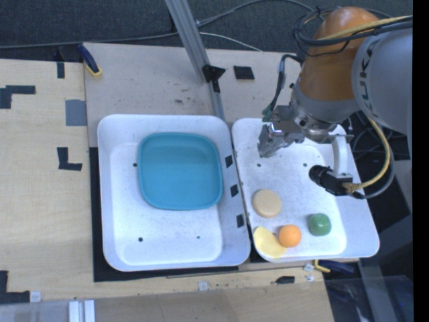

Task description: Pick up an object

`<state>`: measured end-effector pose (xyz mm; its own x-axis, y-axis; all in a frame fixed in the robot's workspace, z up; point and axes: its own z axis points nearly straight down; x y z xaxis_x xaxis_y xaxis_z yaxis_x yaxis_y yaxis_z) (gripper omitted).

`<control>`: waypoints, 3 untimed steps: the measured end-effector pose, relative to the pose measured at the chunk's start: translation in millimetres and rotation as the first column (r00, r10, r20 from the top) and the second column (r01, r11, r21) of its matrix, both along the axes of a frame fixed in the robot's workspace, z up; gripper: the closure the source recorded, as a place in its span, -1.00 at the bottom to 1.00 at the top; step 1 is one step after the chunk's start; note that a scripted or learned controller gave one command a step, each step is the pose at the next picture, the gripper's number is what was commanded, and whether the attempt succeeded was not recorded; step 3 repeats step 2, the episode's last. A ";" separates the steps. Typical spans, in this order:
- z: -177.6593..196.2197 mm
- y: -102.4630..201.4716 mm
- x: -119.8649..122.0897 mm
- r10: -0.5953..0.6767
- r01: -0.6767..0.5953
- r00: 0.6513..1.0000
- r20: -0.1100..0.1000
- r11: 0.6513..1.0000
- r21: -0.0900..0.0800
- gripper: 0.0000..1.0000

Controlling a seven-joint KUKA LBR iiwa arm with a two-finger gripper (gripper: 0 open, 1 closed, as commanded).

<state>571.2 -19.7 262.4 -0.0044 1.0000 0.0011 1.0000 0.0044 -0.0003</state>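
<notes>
The arm is only getting ready; the gripper (271,141) hangs over the right bin's (295,170) far end; I cannot tell if the jaws are spread; next it must go down to the tan round thing (267,203) near the front.

plate (179,170) in left bin (114,247), four small items at right bin's (355,243) front, claw (269,141) above its rear

Even overhead light, soft shadows, slight blur overall.

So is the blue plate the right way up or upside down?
Right way up. The blue plate lies flat in the left bin, its raised rim around a sunken middle.
</notes>
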 end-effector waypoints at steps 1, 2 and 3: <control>0.5 48.8 -25.2 -0.001 0.001 1.000 -0.001 1.000 -0.001 1.00; -4.1 100.1 -51.4 0.000 0.000 1.000 -0.001 1.000 -0.001 1.00; -4.1 100.1 -51.4 0.000 0.000 1.000 -0.001 1.000 -0.001 1.00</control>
